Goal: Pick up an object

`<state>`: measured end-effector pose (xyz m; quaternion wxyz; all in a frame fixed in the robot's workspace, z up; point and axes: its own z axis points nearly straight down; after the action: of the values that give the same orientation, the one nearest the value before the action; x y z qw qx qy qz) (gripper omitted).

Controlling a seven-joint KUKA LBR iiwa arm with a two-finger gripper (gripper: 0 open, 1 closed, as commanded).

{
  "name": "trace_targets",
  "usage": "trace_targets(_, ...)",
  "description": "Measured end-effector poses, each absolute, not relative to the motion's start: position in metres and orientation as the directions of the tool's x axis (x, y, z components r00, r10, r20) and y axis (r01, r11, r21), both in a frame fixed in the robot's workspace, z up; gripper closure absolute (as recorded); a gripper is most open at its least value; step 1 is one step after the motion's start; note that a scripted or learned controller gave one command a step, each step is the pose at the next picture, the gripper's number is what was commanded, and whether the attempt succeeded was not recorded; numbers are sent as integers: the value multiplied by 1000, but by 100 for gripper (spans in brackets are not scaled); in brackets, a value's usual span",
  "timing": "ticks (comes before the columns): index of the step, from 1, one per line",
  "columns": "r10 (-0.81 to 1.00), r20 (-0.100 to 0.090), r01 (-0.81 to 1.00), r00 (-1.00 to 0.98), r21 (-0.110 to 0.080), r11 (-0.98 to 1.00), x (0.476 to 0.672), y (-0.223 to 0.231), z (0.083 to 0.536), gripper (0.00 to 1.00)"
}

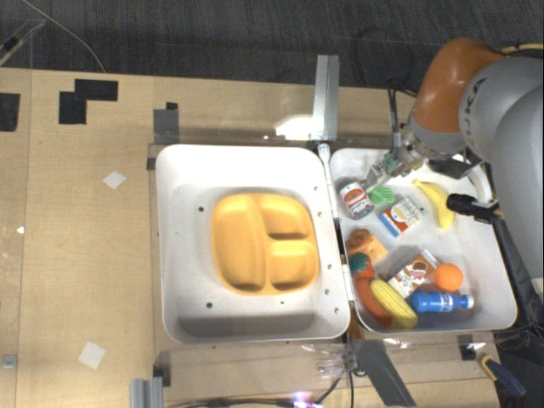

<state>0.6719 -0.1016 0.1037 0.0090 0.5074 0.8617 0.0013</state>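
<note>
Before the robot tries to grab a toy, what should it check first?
1. Toys within reach in the right bin: ok.
2. Gripper over that bin's far end, near the green toy and small can: ok.
3. Toy held between the fingers: cannot tell.
4. Toys crowded at the near end, corn touching the blue bottle: not ok.
5. Banana lying apart, easy target: ok.

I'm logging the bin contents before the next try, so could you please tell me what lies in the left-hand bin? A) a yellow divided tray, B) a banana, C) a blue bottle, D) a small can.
A: the yellow divided tray sits alone in the left bin, while the blue bottle, banana and small can lie in the right bin.
</note>
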Motion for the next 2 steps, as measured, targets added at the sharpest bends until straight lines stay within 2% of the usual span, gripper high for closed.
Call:
trace_targets(1,876,-11,876,-483,1,483,669,-105,103,0)
trace_targets(2,881,-15,881,-473,8,473,645,-111,90,0)
